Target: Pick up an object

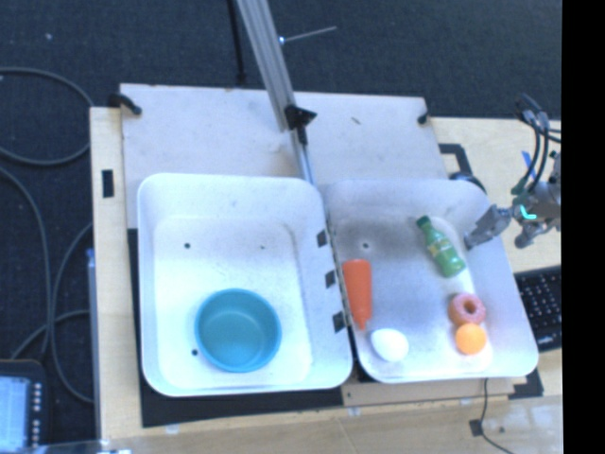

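The gripper (pixel 503 221) pokes in from the right edge, hanging over the right bin (pixel 397 211) at its far right rim, just beside the green bottle (pixel 441 247); whether it is open I cannot tell. Nearer lie a carrot (pixel 357 289), white egg (pixel 388 344), pink doughnut (pixel 466 307) and orange ball (pixel 470 339), while the left bin (pixel 180 206) holds a blue bowl (pixel 237 328).

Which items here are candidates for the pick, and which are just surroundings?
Pick candidates: green bottle, carrot, white egg, pink donut, orange ball, blue bowl.
Surroundings: keyboard, metal pole, floor cables.
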